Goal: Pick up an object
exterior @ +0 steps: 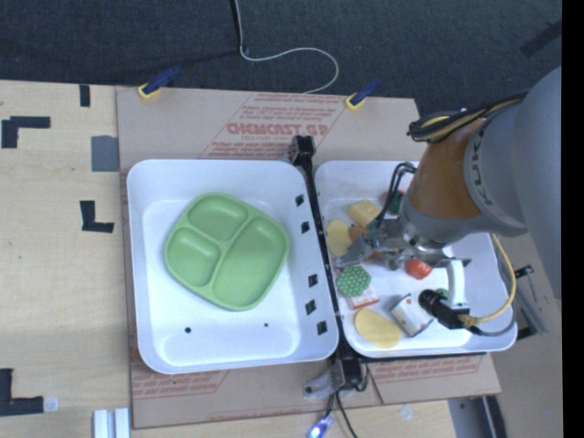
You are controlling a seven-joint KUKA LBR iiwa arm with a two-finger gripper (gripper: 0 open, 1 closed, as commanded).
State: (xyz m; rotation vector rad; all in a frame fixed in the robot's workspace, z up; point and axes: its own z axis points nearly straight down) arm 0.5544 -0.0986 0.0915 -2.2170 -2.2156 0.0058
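Observation:
In the right bin [484, 340], my gripper [372, 243] is down among several small items, at the end of the grey arm with the orange band [445, 179]. A pale yellow piece [363, 212] lies just behind it and another yellow piece [338, 236] just to its left. A green speckled item [352, 280] sits in front of it. A small red piece [419, 267] shows beside the wrist. Nearer the front lie a yellow disc [377, 328] and a small white and grey can [410, 314]. Nothing can be seen held.
The left bin [151, 336] holds a green divided plate [227, 250]. A black divider [315, 235] runs between the bins. A yellow cable [497, 310] and a black fitting [440, 307] hang off the arm over the right bin's front corner.

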